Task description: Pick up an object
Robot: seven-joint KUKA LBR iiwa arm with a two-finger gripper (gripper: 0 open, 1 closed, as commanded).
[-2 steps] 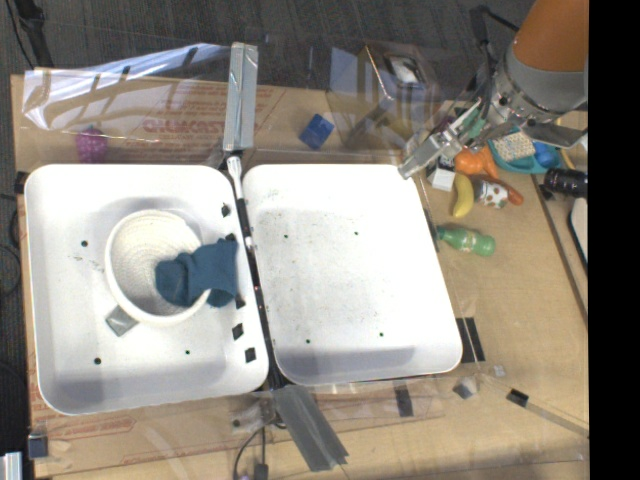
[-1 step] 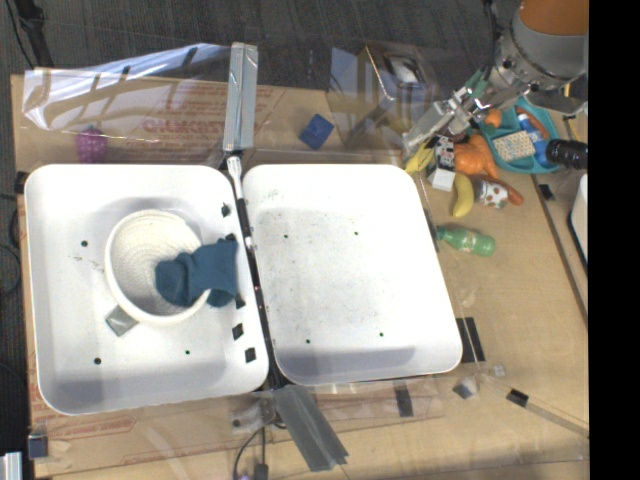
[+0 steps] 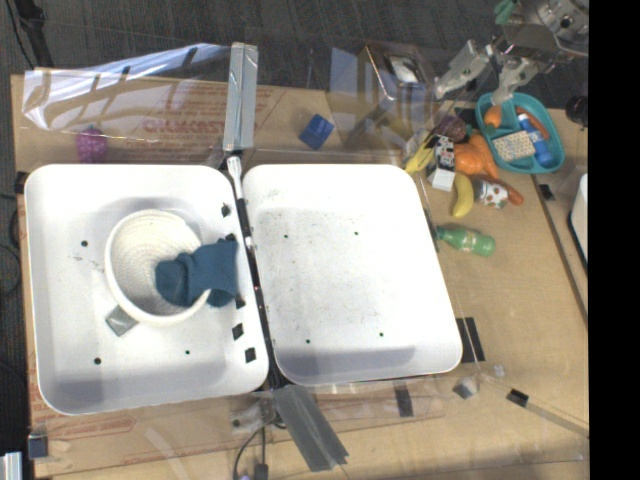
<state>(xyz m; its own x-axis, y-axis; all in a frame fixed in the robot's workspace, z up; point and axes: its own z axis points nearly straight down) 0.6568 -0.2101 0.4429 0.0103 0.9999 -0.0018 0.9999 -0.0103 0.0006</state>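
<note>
Camera view: both bins are laid out for picking, and the arm is parked off to the far right.

Nearest, the left bin (image 3: 60, 368) is seen to carry a white bowl (image 3: 140, 253) with a blue cloth (image 3: 205, 273) draped over its rim toward the divider, so the cloth is judged the likeliest thing to be picked. The right bin (image 3: 350, 268) is set just beside it, rims touching. Farther back on the bench (image 3: 520, 308), a green bottle (image 3: 465, 240), a banana (image 3: 461, 198) and a teal bowl (image 3: 520, 133) of small toys are kept outside the bins. Farthest, the gripper (image 3: 490, 68) is held above that clutter, well apart from the cloth; its jaws are spread and nothing is gripped.
</note>
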